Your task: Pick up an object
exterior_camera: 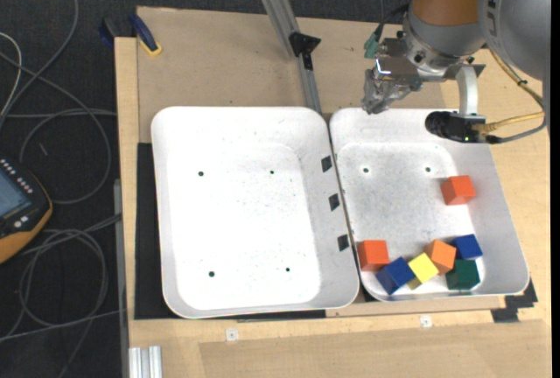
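Arm over right bin's far rim | I cannot tell how the fingers (378,101) stand, nothing seen between them | lone orange block (458,189) lies well toward the near side of the fingers in right bin (394,144) | block cluster (424,264) farther still at near wall | left bin (175,127) beside, on counter (210,44)

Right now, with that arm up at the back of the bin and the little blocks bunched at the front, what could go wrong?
1. The gripper hovers at the right bin's far rim, away from every block, so it may close on nothing.
2. The yellow block sits packed between the blue block and an orange block; fingers could shove neighbours instead of gripping. The lone orange block looks easier.
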Motion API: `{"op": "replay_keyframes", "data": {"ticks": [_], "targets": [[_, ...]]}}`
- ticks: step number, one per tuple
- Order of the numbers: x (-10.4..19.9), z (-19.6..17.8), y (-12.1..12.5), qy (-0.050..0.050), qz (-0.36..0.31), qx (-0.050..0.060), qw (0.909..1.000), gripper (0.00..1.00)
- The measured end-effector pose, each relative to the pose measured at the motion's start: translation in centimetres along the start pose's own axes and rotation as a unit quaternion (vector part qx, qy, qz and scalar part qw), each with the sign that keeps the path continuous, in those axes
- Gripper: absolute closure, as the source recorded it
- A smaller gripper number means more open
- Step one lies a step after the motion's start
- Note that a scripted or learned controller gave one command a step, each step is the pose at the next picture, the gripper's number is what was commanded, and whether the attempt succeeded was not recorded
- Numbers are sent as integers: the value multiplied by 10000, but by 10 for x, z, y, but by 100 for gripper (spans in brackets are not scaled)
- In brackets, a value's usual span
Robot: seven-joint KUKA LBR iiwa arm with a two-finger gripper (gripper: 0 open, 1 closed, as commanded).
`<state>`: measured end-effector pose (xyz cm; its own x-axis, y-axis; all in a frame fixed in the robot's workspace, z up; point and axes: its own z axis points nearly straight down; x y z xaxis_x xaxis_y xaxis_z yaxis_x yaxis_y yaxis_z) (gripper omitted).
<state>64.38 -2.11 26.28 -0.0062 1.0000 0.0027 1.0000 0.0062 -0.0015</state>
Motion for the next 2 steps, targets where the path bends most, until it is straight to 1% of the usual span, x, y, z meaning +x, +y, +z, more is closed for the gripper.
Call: {"op": "replay_keyframes", "data": {"ticks": [1, 2], "targets": [[47, 3, -6, 1, 0, 4, 10000, 100], [107, 21, -19, 3, -6, 13, 10000, 100]]}}
